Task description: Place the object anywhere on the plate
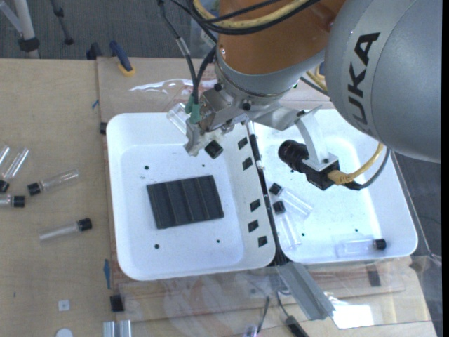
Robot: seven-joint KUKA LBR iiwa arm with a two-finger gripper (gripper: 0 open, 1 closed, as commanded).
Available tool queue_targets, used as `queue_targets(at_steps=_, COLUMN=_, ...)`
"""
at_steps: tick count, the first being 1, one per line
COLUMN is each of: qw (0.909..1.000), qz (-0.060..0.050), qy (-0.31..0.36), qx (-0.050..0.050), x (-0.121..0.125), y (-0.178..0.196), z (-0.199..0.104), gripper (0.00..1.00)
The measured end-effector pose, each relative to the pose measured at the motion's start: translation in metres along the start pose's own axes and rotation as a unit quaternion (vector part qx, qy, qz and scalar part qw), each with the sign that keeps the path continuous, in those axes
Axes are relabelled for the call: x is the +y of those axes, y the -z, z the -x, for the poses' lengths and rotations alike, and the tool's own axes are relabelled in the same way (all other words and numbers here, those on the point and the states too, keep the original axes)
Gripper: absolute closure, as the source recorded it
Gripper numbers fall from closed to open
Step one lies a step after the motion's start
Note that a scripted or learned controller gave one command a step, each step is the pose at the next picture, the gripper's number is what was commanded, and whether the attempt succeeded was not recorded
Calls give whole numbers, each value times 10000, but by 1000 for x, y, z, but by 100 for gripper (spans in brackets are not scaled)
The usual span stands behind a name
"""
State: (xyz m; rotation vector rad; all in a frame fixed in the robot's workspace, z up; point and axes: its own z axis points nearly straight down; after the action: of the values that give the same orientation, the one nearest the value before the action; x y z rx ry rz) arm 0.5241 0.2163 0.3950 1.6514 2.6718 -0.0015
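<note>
A black ridged plate (184,201) lies flat in the middle of the left white bin (126,251). My gripper (200,143) hangs over the far part of that bin, just beyond the plate's far right corner. It is shut on a small clear vial, whose black cap (214,148) sticks out to the right of the fingertips. The vial is held above the bin floor and is clear of the plate. The arm's big grey and orange body hides the far rims of both bins.
The right bin (400,216) holds a clear vial (293,203) near the divider, with black caps beside it, and another vial (359,246) at the front. Several loose vials (59,181) lie on the bench to the left. A blue clamp (123,58) sits beyond the bins.
</note>
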Motion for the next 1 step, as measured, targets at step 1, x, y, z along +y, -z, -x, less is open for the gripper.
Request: queue_targets(at_steps=1, qw=9966, qz=-16, qy=826, qx=8, x=-46, y=-97, z=-8, gripper=100)
